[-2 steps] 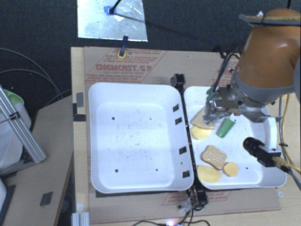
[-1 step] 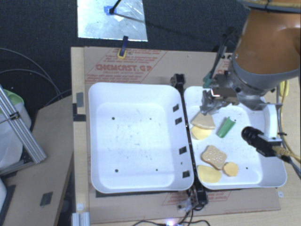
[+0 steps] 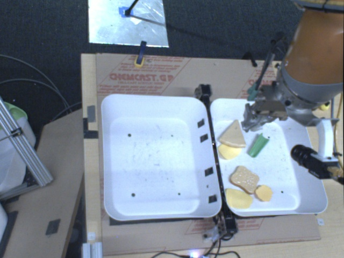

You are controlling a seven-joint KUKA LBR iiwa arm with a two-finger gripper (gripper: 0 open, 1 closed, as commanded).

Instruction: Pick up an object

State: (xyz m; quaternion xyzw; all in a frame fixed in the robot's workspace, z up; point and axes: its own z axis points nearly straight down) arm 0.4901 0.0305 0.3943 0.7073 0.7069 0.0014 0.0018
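Currently the arm (image 3: 317,42) enters from the 3 o'clock side, its orange band above the grey wrist, and the claw (image 3: 257,118) hangs over the upper part of the right bin (image 3: 309,198). Whether the claw is apart or together cannot be told from this view, and no object is visible between its tips. The candidate objects all lie in the right bin. A tan wedge-shaped piece (image 3: 233,134) lies at the claw's 7 o'clock, near the bin's left wall. A pale yellow piece (image 3: 229,151) touches the wedge at its 6 o'clock. A green cylinder (image 3: 258,145) lies tilted just below the claw, beside the wedge at its 3 o'clock. A toast-like slice (image 3: 244,179) lies lower in the bin, with a yellow disc (image 3: 238,199) at its 6 o'clock and a small orange round piece (image 3: 263,193) at its 4 o'clock. The left bin (image 3: 115,112) sits beside the right bin on the surface (image 3: 177,74).
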